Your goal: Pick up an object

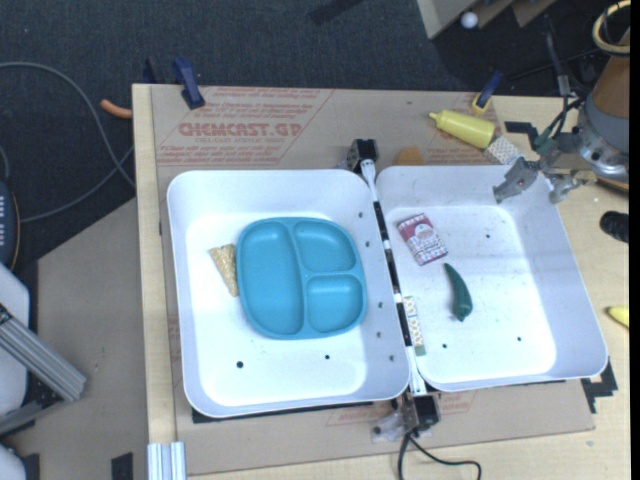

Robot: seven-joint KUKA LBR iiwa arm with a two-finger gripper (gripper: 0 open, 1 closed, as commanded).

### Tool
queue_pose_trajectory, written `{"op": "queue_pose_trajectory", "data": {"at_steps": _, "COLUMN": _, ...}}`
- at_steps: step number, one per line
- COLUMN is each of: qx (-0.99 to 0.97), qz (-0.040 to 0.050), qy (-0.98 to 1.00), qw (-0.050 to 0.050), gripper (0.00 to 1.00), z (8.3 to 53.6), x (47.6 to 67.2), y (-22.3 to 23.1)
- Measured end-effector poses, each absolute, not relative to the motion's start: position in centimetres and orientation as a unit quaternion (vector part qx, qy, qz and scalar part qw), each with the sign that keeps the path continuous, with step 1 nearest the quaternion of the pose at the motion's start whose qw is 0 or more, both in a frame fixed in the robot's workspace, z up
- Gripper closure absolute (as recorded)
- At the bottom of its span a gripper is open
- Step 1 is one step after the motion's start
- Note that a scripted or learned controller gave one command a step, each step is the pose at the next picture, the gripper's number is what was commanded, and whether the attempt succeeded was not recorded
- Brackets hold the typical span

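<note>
A cardboard-covered worktop (290,128) carries two white bins (195,268) side by side. A yellow bottle (464,125) lies on the cardboard behind them, while blue clamps (186,81) grip the board's far edge above dark carpet (70,28).

Divided plate (300,276) in left bin (200,368); packet (422,239) (pepper (458,292) beside) right.

Red packet (422,239), green pepper (458,292), lying apart in right bin (560,308)
</note>
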State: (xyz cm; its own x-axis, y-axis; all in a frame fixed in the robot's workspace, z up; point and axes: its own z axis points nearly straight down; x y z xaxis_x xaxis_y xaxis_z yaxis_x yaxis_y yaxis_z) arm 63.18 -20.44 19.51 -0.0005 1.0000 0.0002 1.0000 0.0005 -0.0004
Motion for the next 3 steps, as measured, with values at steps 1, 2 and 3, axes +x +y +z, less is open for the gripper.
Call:
{"op": "queue_pose_trajectory", "data": {"at_steps": 1, "qx": -0.707, "qz": 0.0004, "qy": -0.707, "qw": 0.002, "gripper": 0.00, "z": 12.9, "x": 56.8, "y": -14.1}}
{"op": "queue_pose_trajectory", "data": {"at_steps": 2, "qx": -0.707, "qz": 0.0004, "qy": -0.707, "qw": 0.001, "gripper": 0.00, "z": 8.4, "x": 53.3, "y": -10.7}}
{"op": "queue_pose_trajectory", "data": {"at_steps": 3, "qx": -0.708, "qz": -0.0004, "qy": -0.707, "qw": 0.000, "gripper": 1.00, "z": 9.4, "x": 53.3, "y": -10.7}}
